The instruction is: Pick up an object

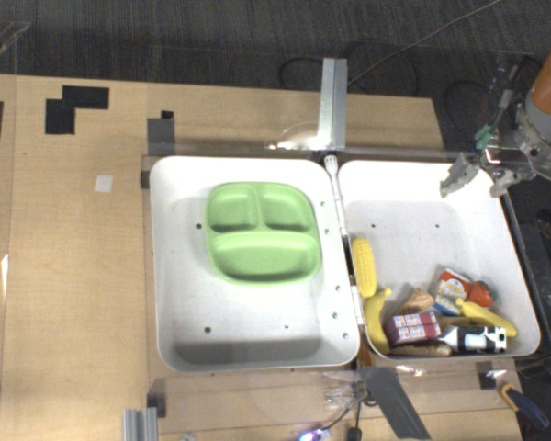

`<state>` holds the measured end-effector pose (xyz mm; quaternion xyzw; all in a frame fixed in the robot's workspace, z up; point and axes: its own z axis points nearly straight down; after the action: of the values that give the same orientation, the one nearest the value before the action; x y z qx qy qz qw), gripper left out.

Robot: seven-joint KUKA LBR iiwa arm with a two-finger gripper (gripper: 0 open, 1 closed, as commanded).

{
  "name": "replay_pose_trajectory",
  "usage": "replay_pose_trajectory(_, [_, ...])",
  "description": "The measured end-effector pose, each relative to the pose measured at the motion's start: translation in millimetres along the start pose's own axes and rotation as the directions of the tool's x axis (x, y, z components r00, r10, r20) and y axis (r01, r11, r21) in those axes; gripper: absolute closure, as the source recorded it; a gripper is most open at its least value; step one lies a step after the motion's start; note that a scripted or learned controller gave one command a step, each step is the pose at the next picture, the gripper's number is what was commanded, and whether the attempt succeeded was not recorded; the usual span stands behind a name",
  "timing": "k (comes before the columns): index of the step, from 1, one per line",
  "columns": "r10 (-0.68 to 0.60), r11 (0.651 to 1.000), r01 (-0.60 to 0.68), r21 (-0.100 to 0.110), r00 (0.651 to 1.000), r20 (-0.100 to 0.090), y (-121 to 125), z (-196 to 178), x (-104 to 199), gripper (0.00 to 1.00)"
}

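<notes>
Two white bins sit side by side on your table [64, 274], so let's go big to small. Your left bin [179, 320] holds a green divided plate [261, 231], lying flat toward the back half, three compartments up. Your right bin [422, 228] has all the pickable stuff crammed into its near corner. A yellow corn cob [363, 263] lies along the left wall, and a banana [376, 320] curves just below it, touching or nearly so. Next to those you've got a small dark box with a pinkish label [415, 326], a black-and-white bottle [473, 340] lying on its side at the front edge, a red-and-white packet [451, 288], and a little red tomato-looking thing [480, 293]. They're all bunched together, some overlapping.

Your arm [546, 108] comes in at the upper right, and the gripper [477, 177] hangs over the back right corner of the right bin, well apart from the pile. The fingers [453, 180] are spread wide with nothing between them.
</notes>
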<state>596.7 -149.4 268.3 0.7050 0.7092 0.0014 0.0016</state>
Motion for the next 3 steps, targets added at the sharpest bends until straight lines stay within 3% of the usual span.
replay_pose_trajectory(1, [-0.088,0.996,0.088,0.003,0.996,-0.001,67,129,14,0.00])
replay_pose_trajectory(2, [-0.169,0.986,0.169,-0.009,0.986,0.002,5,178,17,0.00])
replay_pose_trajectory(3, [-0.200,0.980,0.200,-0.003,0.980,0.001,9,91,26,0.00])
